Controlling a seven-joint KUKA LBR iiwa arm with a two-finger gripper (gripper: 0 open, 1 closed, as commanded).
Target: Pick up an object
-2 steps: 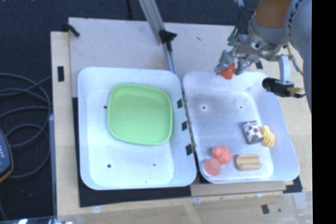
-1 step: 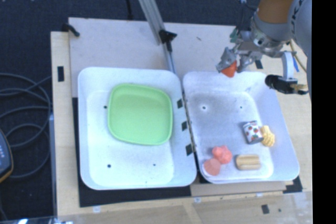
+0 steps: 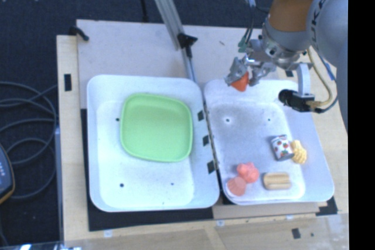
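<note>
My gripper (image 3: 243, 76) hangs above the far left corner of the right bin (image 3: 246, 126), shut on a small orange-red object (image 3: 239, 84) that shows between its fingers, lifted off the bin floor. In the right bin's near part lie a pink lumpy toy (image 3: 248, 172), a round red piece (image 3: 236, 186), a tan bun-like piece (image 3: 276, 181), a white patterned block (image 3: 282, 147) and a yellow corn-like piece (image 3: 299, 153). A light green square plate (image 3: 157, 127) lies in the left bin (image 3: 105, 184).
A grey metal pole (image 3: 167, 6) slants from the top of the view down to the gap between the bins. A black cable and fitting (image 3: 296, 100) hang at the right bin's far right rim. The wooden bench (image 3: 129, 50) surrounds both bins.
</note>
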